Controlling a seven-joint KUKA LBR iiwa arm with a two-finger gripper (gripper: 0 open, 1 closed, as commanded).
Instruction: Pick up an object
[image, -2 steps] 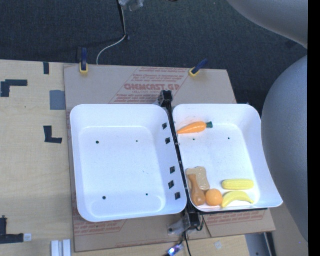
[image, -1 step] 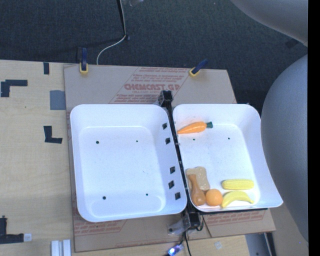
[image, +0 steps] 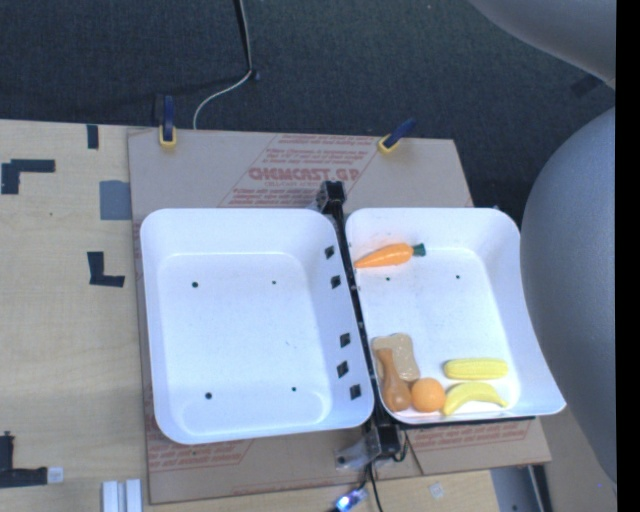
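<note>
The right bin holds several toy foods. An orange carrot with a green tip lies near its far left corner. At the near edge sit a tan bread-like piece, a brown drumstick-shaped piece, a small orange ball, a yellow corn cob and a yellow banana. The grey body of the arm looms at the right edge.
The left bin lies beside the right one, joined by a black clamp strip. Both rest on a cardboard sheet held by two clamps at the far edge. A cable runs off at the top.
</note>
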